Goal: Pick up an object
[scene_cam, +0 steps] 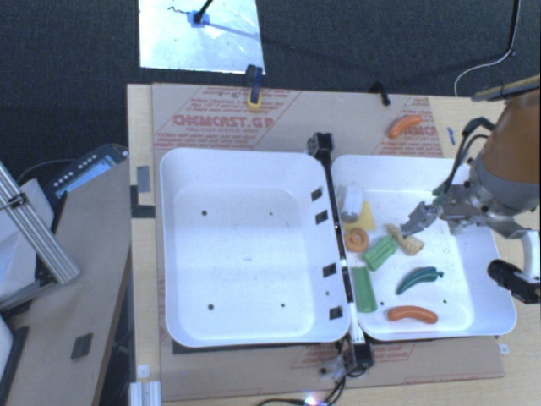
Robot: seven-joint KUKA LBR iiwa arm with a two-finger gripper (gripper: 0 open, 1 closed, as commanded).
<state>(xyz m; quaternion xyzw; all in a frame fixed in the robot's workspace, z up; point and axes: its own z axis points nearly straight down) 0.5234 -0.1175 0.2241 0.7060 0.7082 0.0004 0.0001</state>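
While the grey arm (507, 163) reaches in from three o'clock, the left bin (245, 244), smooth white plastic, lies beside the right bin (486, 299), which holds the toys. The gripper (418, 221) hangs over that bin with nothing visibly between its fingers; their spread is too blurred to tell. A tan lumpy piece (406, 240) lies just beside it at seven o'clock. A light green ridged block (379, 252) sits farther at seven, a curved dark green pepper (418, 278) at six, and a glossy orange sausage (412, 315) beyond that.
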